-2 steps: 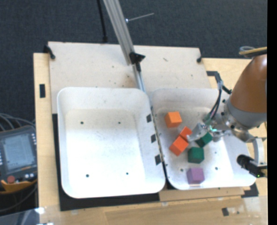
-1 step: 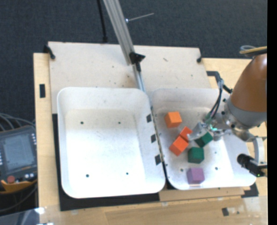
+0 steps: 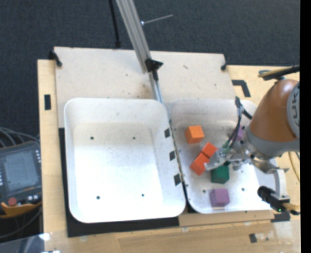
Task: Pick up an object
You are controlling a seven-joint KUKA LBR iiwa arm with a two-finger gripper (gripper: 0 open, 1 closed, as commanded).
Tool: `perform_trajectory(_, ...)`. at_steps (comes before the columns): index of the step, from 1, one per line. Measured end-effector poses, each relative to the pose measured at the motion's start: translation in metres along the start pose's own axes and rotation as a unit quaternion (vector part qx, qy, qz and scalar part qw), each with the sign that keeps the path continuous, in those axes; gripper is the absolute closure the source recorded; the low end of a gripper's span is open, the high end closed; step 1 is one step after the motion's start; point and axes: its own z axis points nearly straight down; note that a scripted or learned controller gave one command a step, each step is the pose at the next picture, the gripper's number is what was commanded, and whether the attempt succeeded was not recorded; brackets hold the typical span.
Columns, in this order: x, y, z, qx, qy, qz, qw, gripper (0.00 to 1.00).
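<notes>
In the right bin (image 3: 197,112) lie an orange cube (image 3: 194,134) toward the back, two more orange blocks (image 3: 203,157) touching each other near the middle, a dark green block (image 3: 220,174) and a purple block (image 3: 219,197) near the front. My gripper (image 3: 222,161) hangs low over the green block, right beside the orange pair. The arm's orange band (image 3: 275,115) and grey wrist cover the bin's right side. A bit of pink shows behind the wrist (image 3: 241,134).
The left bin (image 3: 74,141) stands beside the right one, their rims meeting at the middle. A slanted metal pole (image 3: 137,36) rises from the back of the bench. A teach pendant (image 3: 16,173) lies off the bench at the left.
</notes>
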Motion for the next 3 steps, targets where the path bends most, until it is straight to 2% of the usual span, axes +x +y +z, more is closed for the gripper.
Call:
perform_trajectory(1,-0.002,0.007,0.02,-0.013,-0.003,-0.002,0.9999,0.0)
perform_trajectory(2,-0.004,0.009,0.01,-0.016,-0.003,0.003,0.9999,1.0)
perform_trajectory(3,-0.008,0.016,-0.053,-0.007,-0.001,-0.002,1.0,1.0)
